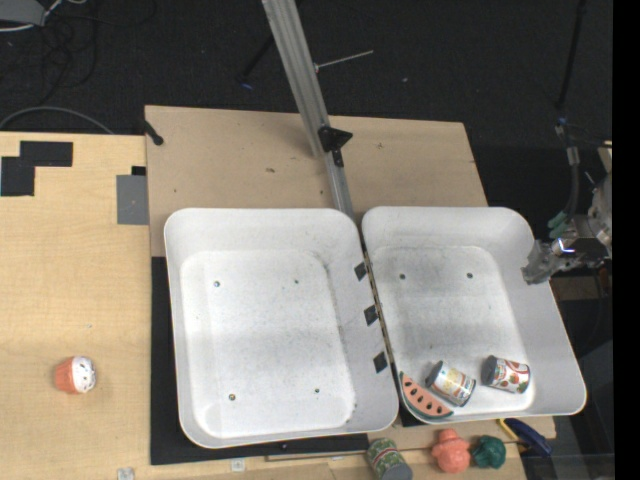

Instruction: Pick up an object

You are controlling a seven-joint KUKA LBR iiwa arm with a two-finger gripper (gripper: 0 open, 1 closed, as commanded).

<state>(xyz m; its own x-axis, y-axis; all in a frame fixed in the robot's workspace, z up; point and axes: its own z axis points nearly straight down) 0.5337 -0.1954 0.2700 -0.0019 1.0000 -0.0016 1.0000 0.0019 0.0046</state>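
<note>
At the right edge of the camera view, the gripper (548, 265) was seen just outside the right rim of the right-hand bin (440, 230), with nothing visible between its tips. Whether it was open or closed could not be told, as it was small and partly blurred. Two small cans were found lying on their sides near the front of that bin: a silver can (451, 382) and, just beside it to the right, a dark can with a red label (506, 374). A watermelon slice toy (424, 398) was lodged against the bin's front left corner, touching the silver can. The left-hand bin (262, 230) was set alongside. Beyond the front rim, on the bench, a greenish can (386, 458), a pink toy (451, 451) and a green toy (488, 452) were noted. Well apart, on the wooden surface at far left, a small red and white ball (75, 375) was seen.
</note>
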